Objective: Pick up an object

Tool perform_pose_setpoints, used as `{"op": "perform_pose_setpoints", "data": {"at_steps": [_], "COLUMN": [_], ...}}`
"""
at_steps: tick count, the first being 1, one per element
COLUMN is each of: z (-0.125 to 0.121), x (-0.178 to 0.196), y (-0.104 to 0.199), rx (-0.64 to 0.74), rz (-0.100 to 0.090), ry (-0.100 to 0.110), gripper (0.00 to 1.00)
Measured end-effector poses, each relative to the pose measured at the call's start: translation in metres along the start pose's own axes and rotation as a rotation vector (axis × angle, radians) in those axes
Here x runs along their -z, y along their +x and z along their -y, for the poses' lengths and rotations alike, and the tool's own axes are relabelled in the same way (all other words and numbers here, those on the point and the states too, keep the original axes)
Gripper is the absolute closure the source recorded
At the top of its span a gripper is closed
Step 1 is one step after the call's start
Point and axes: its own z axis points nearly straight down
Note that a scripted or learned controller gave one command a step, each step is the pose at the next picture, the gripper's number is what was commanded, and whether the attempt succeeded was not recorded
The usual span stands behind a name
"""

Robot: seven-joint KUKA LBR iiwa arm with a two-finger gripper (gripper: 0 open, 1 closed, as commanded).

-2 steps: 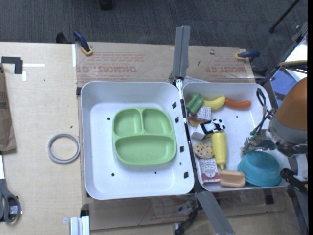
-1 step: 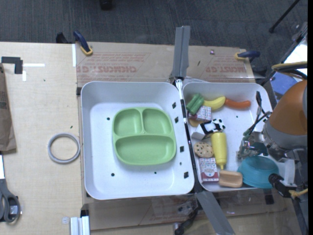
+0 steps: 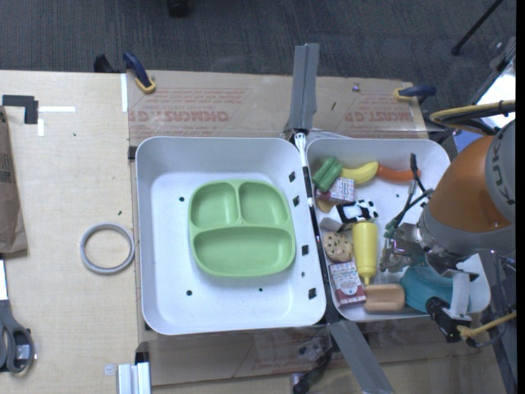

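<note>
The right bin holds several toy items. Among them are a yellow bottle, a black and white cow, a banana and a green piece. An orange carrot, a cookie, a red and white packet, a tan bun and a teal object lie there too. My gripper is low in this bin, just right of the yellow bottle and above the teal object. The wrist and cables hide its tips.
The left bin carries a green divided plate. A grey ring lies on the bench to the left of the bins. The arm's orange band hangs over the right bin's right side.
</note>
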Motion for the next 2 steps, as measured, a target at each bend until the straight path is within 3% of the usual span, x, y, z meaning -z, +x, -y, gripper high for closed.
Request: {"op": "perform_pose_setpoints", "data": {"at_steps": [1,2], "z": [-0.002,-0.087], "x": [0.002,-0.013], "y": [-0.010,0.036], "rx": [-0.014,0.387], "rz": [0.015,0.006], "ry": [-0.011,-0.004], "gripper": [0.00,0.00]}}
